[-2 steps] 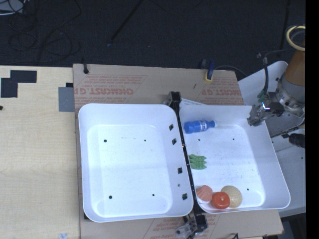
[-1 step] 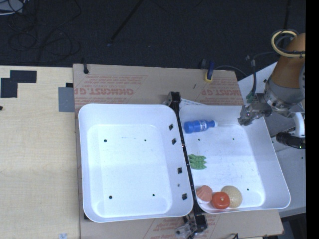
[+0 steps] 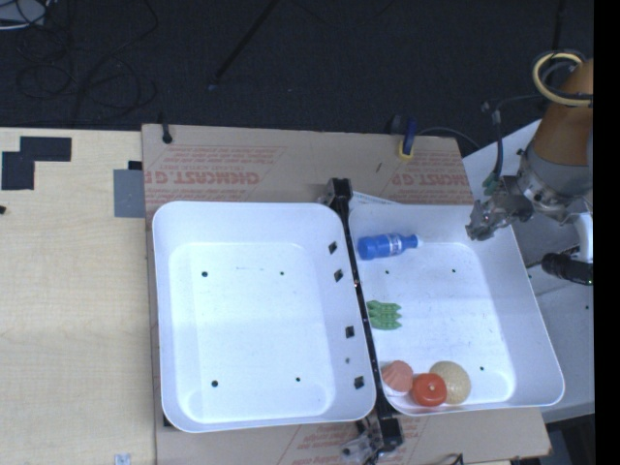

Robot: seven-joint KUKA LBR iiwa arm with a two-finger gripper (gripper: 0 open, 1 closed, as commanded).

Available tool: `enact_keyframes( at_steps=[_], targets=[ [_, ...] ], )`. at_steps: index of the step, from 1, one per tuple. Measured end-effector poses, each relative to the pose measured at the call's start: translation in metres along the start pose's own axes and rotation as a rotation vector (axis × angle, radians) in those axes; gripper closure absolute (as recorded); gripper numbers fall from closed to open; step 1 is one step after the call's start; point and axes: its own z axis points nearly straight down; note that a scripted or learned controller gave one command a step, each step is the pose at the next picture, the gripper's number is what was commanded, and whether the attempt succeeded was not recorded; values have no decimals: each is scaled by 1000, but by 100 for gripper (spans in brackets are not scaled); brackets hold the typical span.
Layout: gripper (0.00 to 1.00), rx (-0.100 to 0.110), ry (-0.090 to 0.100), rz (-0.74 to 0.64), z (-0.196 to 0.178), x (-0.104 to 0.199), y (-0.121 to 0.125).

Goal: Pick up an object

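In the right bin (image 3: 504,289) a blue bottle (image 3: 386,246) with a white cap lies on its side near the far left corner. A small green object (image 3: 384,315) rests by the bin's left wall. At the near edge sit a pink round piece (image 3: 396,376), a red round piece (image 3: 428,389) and a tan round piece (image 3: 452,380), close together. My gripper (image 3: 481,223) hangs above the far right corner of this bin, well away from every object, with nothing seen held.
The left bin (image 3: 184,260) stands beside the right one, with a black divider (image 3: 354,298) running between them. Both sit on a cardboard sheet (image 3: 252,168). Cables (image 3: 499,153) trail near the arm at the right.
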Motion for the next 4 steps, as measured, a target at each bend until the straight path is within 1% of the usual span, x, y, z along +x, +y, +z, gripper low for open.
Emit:
enact_keyframes(
  at_steps=[1,2,3,4],
  targets=[
    [100,1,-1,-2,-10,0,0],
    [100,-17,-4,5,-158,8,1],
    [100,9,3,8,-52,-1,-13],
    [100,-13,-3,5,-170,6,1]
  ],
)
